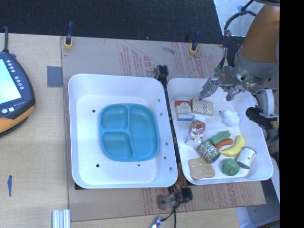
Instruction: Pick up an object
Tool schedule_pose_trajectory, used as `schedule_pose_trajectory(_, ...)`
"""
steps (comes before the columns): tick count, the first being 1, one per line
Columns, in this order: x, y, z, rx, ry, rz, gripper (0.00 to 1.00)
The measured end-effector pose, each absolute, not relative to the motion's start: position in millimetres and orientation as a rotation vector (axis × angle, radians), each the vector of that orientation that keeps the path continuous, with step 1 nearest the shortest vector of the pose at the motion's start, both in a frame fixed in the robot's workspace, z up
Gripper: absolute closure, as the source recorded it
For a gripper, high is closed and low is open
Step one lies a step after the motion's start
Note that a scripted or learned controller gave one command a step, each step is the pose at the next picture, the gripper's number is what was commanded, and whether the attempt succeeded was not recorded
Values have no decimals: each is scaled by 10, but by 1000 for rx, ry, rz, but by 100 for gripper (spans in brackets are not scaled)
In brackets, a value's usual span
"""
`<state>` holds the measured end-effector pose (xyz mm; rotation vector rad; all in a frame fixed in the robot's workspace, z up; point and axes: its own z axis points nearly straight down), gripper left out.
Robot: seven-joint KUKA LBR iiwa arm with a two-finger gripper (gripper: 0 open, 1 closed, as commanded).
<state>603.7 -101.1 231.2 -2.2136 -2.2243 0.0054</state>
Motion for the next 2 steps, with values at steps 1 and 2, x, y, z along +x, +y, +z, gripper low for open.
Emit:
schedule_pose_trajectory(1,5871,-1162,1018,-2216,-2224,4,0)
schedule_pose_trajectory(2,5927,-1045,916,-2214,-2227,5,0)
